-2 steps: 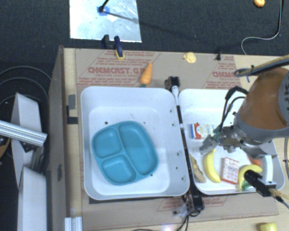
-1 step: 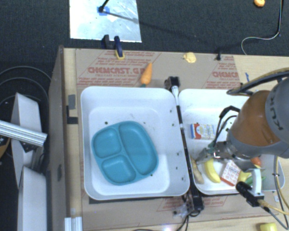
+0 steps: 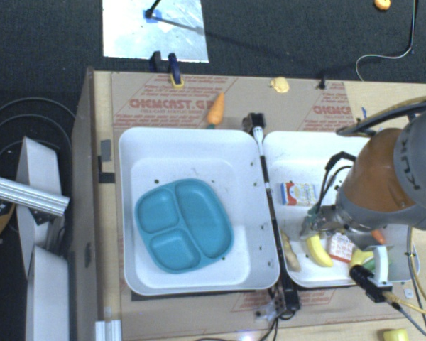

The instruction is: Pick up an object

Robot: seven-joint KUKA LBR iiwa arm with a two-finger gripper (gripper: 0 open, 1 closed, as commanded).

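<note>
"CHEMCAST" in red on the brown bench sheet (image 3: 172,105), printed twice

Grey arm (image 3: 419,162) enters from right side, bent down toward near-right part of scene. Orange band (image 3: 373,176) above wrist faces camera, wide and rounded. Below it grey wrist section, tilted to left. Black cables run along left side of wrist. Gripper (image 3: 314,224) points down-left, low; its small tip is dark and hard to resolve.

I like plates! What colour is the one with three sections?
The divided plate is light blue, seen in the camera view.
</note>
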